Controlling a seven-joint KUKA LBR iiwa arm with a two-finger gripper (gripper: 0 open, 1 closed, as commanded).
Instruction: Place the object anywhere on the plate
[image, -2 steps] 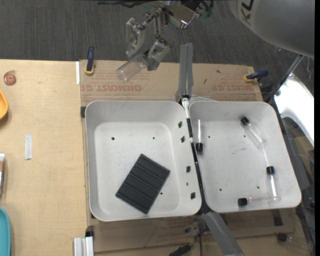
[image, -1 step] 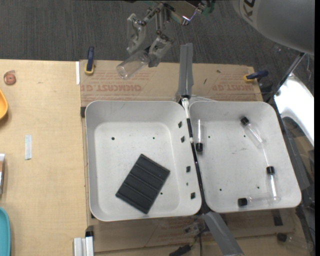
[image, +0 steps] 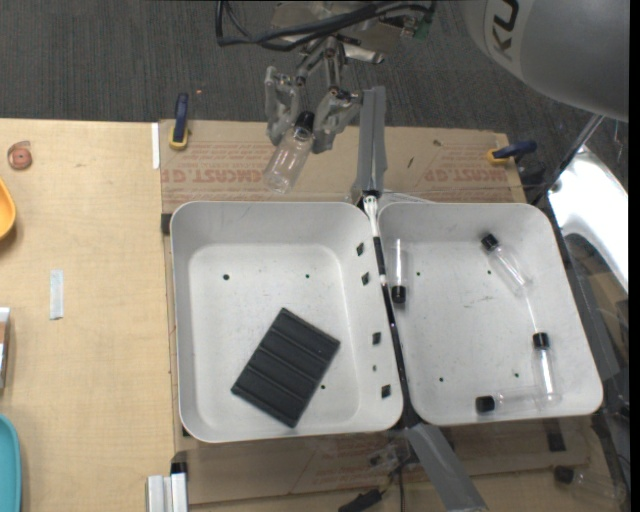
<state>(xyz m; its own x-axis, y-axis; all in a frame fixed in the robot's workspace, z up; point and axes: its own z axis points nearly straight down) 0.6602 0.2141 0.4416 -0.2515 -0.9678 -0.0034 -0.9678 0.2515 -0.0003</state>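
My gripper (image: 304, 124) hangs high at the back, over the cardboard behind the left bin's far rim. It is shut on a clear plastic vial (image: 283, 164) with a black cap; the cap end sits between the fingers and the body slants down to the left. The plate (image: 287, 366), a black ribbed rectangle, lies tilted on the floor of the left bin (image: 182, 300), toward its front, well below the gripper in the view.
The right bin (image: 572, 300) holds several more clear black-capped vials, such as one by the divider (image: 396, 268) and one along the front wall (image: 515, 401). Blue clamps (image: 180, 110) (image: 512, 152) pin the cardboard's back corners. A wooden bench top (image: 80, 250) lies left.
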